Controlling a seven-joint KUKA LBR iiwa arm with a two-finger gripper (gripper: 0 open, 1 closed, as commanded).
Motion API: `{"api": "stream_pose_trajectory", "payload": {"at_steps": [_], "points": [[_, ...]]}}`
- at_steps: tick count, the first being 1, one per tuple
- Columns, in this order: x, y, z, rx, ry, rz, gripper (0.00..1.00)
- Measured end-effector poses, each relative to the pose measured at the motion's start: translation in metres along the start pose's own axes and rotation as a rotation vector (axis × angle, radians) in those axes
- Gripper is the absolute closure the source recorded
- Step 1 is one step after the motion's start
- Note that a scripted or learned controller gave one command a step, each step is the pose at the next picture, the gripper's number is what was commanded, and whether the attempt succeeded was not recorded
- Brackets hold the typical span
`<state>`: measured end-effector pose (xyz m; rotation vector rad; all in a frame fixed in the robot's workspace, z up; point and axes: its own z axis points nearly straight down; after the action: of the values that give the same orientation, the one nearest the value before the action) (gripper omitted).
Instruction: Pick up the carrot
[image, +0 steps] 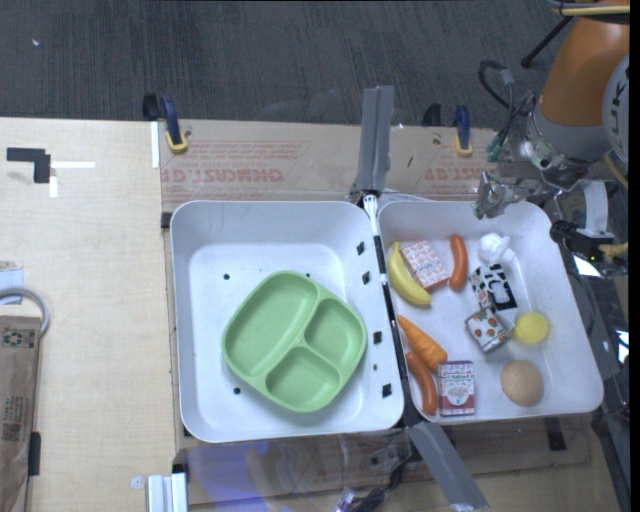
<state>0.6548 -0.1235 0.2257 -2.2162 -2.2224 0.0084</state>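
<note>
The orange carrot (422, 341) lies near the left wall of the right bin (570, 300), its tip pointing up-left, just below a banana (406, 277). My gripper (490, 200) hangs at the bin's far rim, up and to the right of the carrot and well apart from it. Nothing shows between its fingers.
A green three-part plate (293, 341) sits in the left bin (200, 300). The right bin also holds a sausage (458, 262), a second sausage (424, 383), snack packets (424, 263), small cartons (488, 328), a red box (457, 388), a lemon (531, 327) and a tan egg-like ball (521, 383).
</note>
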Motion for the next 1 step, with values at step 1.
{"api": "stream_pose_trajectory", "payload": {"at_steps": [1], "points": [[-0.0126, 0.0043, 0.0099, -0.003, 0.0, -0.128, 1.0]]}}
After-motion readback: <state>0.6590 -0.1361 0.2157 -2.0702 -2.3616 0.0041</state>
